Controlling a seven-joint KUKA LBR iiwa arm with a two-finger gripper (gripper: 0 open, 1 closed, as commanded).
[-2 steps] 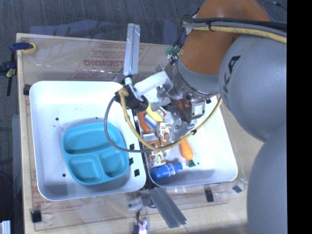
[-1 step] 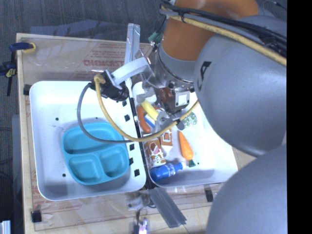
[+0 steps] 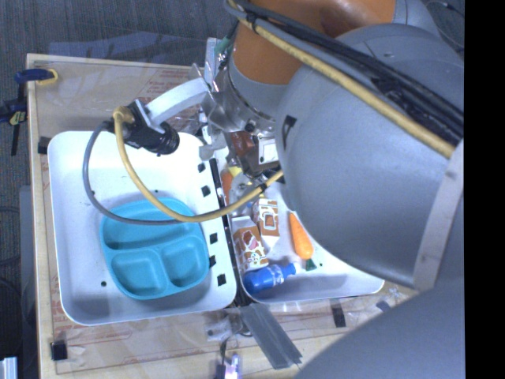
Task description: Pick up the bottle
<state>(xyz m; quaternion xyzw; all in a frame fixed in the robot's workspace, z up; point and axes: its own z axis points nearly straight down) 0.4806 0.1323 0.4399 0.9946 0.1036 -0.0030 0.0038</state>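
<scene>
Right now my end effector (image 3: 237, 144) hangs low over the top of the right bin (image 3: 347, 287), near the centre of the frame, and I cannot tell its state. Lower down, the bottle (image 3: 267, 277) lies on its side at that bin's bottom edge, beside a carrot (image 3: 301, 238). A blue tray (image 3: 154, 251) sits in the left bin (image 3: 67, 212).

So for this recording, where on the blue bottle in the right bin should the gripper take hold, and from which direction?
Probably across the blue bottle's body, coming from above. It lies on its side near the right bin's front wall, neck pointing right towards the orange carrot-like piece. The body is its widest, rounded part; the jaws would best close across its width. A printed packet sits close behind it, so clearance looks tight there.
</scene>
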